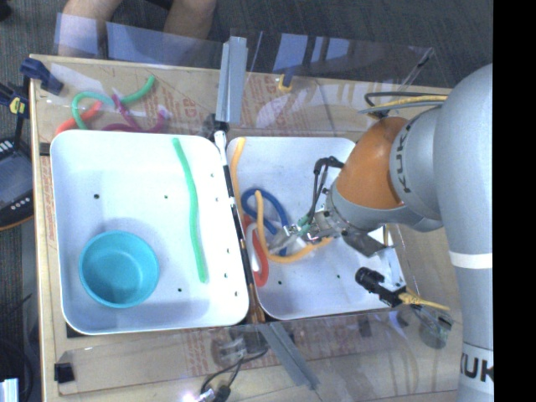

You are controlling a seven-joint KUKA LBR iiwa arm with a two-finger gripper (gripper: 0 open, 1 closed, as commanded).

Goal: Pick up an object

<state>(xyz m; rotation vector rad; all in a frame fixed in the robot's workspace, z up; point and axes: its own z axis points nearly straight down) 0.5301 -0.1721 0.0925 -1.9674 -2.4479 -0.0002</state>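
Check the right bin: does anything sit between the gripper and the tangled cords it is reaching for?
Nothing visible does. The gripper is already down among the orange cord and blue cord in the right bin; the red cord lies off to the side.

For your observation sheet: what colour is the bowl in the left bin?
Light blue; the bowl shows clearly in the camera view.

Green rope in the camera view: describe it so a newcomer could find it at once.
Start at the left white bin, the one holding the teal bowl. The green rope lies right of the bowl, running almost straight from the bin's far edge toward its near edge, close to the right wall. The ropes in the right white bin are orange, blue and red, and tangled together.
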